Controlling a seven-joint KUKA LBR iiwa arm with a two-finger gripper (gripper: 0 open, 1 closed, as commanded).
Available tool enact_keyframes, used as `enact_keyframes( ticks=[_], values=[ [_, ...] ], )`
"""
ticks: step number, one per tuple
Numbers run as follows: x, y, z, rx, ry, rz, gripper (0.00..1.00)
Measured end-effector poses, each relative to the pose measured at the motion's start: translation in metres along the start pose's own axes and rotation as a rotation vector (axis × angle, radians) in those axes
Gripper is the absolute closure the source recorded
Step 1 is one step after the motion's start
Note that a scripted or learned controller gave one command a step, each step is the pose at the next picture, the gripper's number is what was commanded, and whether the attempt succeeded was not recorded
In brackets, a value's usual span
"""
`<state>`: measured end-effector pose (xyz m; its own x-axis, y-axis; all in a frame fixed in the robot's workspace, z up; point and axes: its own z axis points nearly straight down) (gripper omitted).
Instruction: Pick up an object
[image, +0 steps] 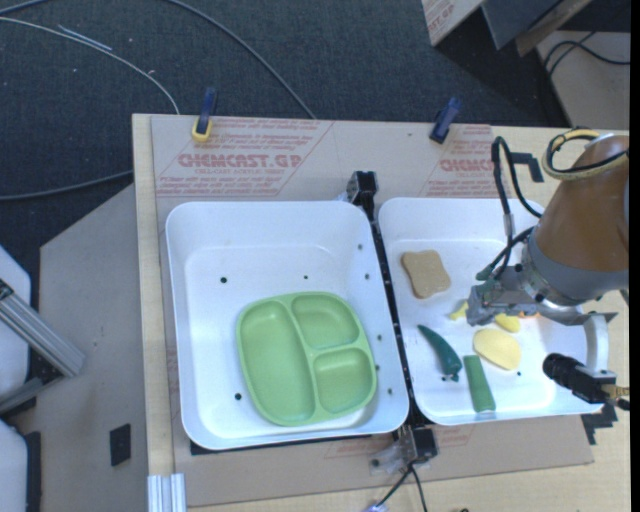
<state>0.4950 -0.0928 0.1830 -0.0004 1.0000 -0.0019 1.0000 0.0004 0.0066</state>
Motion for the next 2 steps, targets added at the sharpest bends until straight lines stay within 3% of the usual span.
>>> enact_keyframes(
  ticks=[2],
  values=[
    [-0.003,0.006,-0.114,-0.001,0.000,-0.001,1.00]
  ],
)
